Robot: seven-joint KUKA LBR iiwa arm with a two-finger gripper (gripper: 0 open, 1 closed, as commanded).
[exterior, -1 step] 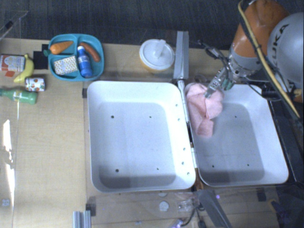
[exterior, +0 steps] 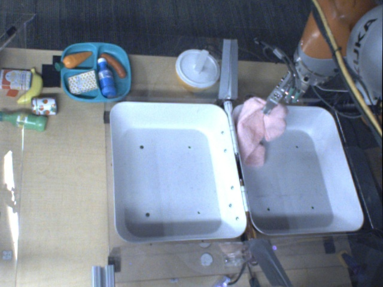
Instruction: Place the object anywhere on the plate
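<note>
A pink cloth [exterior: 256, 130] hangs bunched over the far left corner of the right bin [exterior: 311, 214], draping toward the rim between the bins. My gripper [exterior: 274, 104] reaches in from the upper right, and its fingers are shut on the cloth's top right edge. The blue divided plate [exterior: 122, 87] sits on the bench at the far left, beyond the left bin [exterior: 173, 178]. It holds a carrot [exterior: 78, 59], a sausage [exterior: 117, 66], a blue bottle [exterior: 106, 78] and a patterned square piece [exterior: 82, 82].
A white lidded cup [exterior: 198, 69] stands behind the bins, beside a metal post [exterior: 227, 70]. A banana [exterior: 33, 86], a small box [exterior: 14, 79], a can [exterior: 43, 106] and a green bottle [exterior: 23, 121] lie at the bench's left edge.
</note>
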